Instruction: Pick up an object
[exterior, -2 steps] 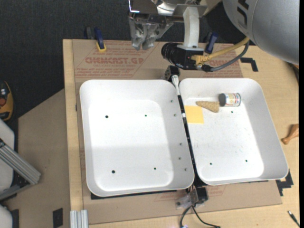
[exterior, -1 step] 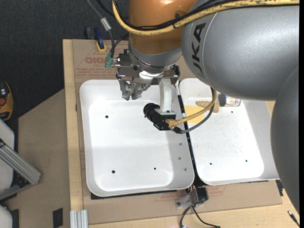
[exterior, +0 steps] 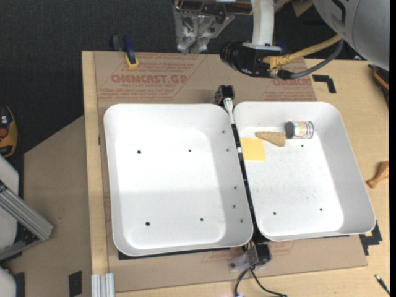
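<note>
Arm (exterior: 346, 11) cut off by top and right edges. Gripper (exterior: 197, 33) blurred near top edge; jaws' state unclear. Small bottle (exterior: 299, 129) label too small to read. Tabletop (exterior: 161, 73) lettering partly covered by bins.

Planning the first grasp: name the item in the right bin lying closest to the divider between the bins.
The flat yellow square; the tan wedge and small bottle lie farther right.

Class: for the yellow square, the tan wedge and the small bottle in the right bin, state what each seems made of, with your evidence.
Yellow square: likely foam or sponge; flat, matte, no shine.
Tan wedge: possibly cork, wood or foam; dull, speckled surface, unclear.
Small bottle: probably plastic or glass with a dark cap; pale glossy body with a printed label.
</note>
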You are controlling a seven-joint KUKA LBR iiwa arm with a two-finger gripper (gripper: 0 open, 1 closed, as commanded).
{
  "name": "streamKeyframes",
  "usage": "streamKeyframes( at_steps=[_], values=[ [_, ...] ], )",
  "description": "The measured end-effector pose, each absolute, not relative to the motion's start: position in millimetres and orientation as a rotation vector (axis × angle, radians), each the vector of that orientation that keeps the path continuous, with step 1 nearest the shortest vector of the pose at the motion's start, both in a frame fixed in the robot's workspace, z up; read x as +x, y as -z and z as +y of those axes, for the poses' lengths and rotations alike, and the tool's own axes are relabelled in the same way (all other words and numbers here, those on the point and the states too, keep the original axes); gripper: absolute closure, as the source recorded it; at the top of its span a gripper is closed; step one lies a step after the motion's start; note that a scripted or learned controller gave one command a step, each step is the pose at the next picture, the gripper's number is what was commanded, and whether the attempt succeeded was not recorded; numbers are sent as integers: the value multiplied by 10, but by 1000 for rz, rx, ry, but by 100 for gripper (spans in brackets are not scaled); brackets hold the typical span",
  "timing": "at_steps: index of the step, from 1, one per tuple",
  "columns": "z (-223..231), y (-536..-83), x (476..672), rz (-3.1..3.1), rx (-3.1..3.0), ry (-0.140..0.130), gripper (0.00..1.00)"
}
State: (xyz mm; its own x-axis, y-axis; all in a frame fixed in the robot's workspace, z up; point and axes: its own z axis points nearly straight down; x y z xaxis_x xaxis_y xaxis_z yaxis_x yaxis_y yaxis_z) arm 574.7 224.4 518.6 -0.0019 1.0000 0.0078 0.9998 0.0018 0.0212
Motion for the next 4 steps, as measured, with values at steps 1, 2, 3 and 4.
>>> streamKeyframes(
  at_steps=[1,2,3,4],
  values=[
    [2243,-3465,5648,2226,2228,28,100],
    [2246,-4930,5870,2217,2214,-27,100],
    [2242,-3622,5488,2226,2227,23,100],
    [2246,-4822,5781,2218,2215,-22,100]
  ],
)
